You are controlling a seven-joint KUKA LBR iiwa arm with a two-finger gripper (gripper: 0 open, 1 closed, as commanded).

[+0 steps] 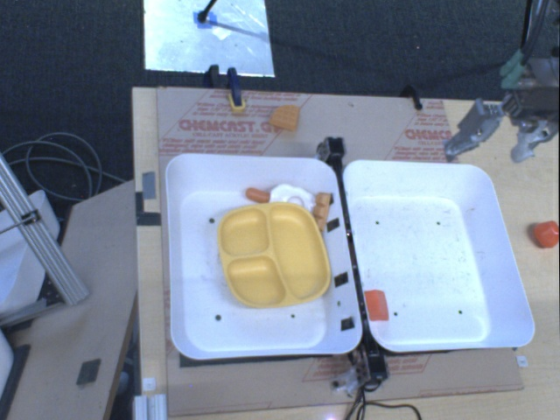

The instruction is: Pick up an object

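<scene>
I see two bins (203, 261) of smooth white plastic with a slight gloss. The divided yellow tray (273, 255) looks like matt plastic. The bench (367, 121) is covered in printed tan paper, and the fingers (495, 138) look like dull grey metal.

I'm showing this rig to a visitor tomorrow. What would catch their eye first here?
Most likely the yellow divided tray, lying large in the left bin with a small orange sausage-like piece at its upper edge. Next, the orange block at the right bin's lower left corner. The gripper hangs above that bin's upper right corner.
</scene>
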